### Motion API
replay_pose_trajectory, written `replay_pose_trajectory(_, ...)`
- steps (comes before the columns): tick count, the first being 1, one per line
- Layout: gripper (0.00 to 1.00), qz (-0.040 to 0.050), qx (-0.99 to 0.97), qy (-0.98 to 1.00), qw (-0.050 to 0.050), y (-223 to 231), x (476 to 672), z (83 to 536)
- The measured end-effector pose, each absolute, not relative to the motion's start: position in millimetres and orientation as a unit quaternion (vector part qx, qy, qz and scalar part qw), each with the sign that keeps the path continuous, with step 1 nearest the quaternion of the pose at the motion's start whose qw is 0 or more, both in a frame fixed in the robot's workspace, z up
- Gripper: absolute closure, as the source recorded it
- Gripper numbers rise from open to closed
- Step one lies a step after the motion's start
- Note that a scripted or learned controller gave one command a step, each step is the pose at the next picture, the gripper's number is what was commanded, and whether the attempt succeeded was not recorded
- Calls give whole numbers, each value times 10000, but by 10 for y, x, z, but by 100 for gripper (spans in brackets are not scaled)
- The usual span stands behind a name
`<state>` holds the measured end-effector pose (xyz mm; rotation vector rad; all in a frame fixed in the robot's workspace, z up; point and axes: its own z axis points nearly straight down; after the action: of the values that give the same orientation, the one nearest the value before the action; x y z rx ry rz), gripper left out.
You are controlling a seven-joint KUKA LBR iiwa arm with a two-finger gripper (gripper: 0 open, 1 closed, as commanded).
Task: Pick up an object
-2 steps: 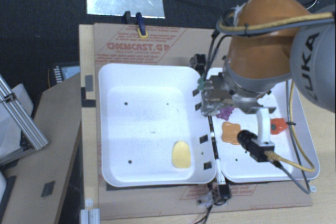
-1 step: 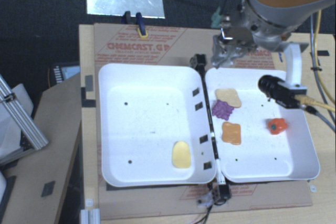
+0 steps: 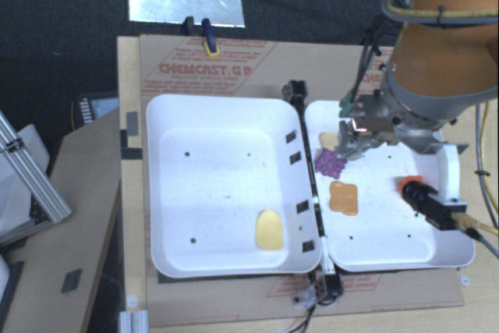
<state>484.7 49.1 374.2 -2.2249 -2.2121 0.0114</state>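
- Table [image 3: 132,191]: brown cardboard sheet under two shallow white bins set side by side, clips along the shared edge.
- Left bin [image 3: 168,121]: one item, a pale yellow object [image 3: 269,230], rounded, lying flat near the bin's lower right corner, well apart from the arm. Looks small and light; surface appears smooth, so possibly slippery. Material cannot be told.
- Right bin [image 3: 460,246]: several items in its left half.
- Purple object [image 3: 330,163]: lumpy, irregular outline, close to the dividing edge, just left of and below the gripper. Judged light and probably soft or knobbly; the uneven surface should give grip. Best taken across its narrow width.
- Cream object [image 3: 328,139]: just above the purple one, partly hidden by the gripper; shape unclear.
- Orange object [image 3: 344,198]: flat, roughly rectangular, below the purple one and apart from it. Judged light; lies low against the bin floor, so the grasp would need to straddle its short sides.
- Gripper [image 3: 348,143]: low over the upper left of the right bin, next to the purple and cream objects. Whether it is wide or narrow cannot be told, and nothing is visibly held.
- Red-orange item [image 3: 408,185]: further right, beside a black fitting [image 3: 433,207]; identity unclear.
- Judgement: the purple object is the likeliest target by proximity; pick not yet made.
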Motion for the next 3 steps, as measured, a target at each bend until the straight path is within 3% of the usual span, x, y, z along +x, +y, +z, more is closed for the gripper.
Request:
replay_pose_trajectory(1,100,-15,-7042,-7100,-6,1058,5294,3673)
replay_pose_trajectory(2,100,-66,-7053,-7088,-35,1035,4970,4781)
replay_pose_trajectory(3,100,-35,-7034,-7108,-8,1656,4868,5152)
